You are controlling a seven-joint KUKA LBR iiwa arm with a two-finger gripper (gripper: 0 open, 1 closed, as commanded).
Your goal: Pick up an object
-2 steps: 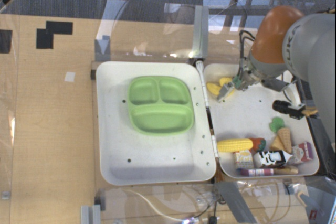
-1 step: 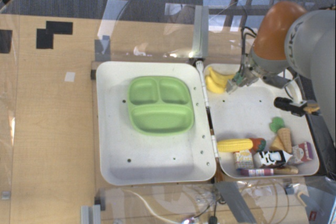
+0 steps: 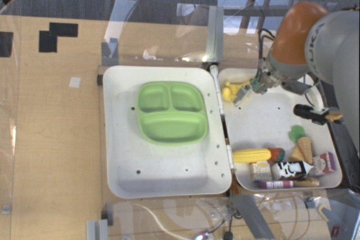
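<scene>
My gripper [image 3: 243,94] hangs low over the far left corner of the right bin [image 3: 264,121], at the end of the grey arm with its orange band [image 3: 295,28]. A small yellow toy [image 3: 228,91] lies right beside it, against the bin's left wall, and seems to touch the gripper's tip. I cannot make out whether anything is held. Along the bin's near edge lie a yellow corn cob [image 3: 251,155], a red piece [image 3: 277,153], a green piece [image 3: 297,133], an ice-cream cone [image 3: 305,148] and several small packages.
The left bin [image 3: 112,132] holds a green divided plate [image 3: 169,112] in its middle. A metal divider [image 3: 220,115] separates the bins. A black tool with an orange tip [image 3: 315,114] sits at the right bin's right side. A purple marker [image 3: 284,182] lies at the front rim.
</scene>
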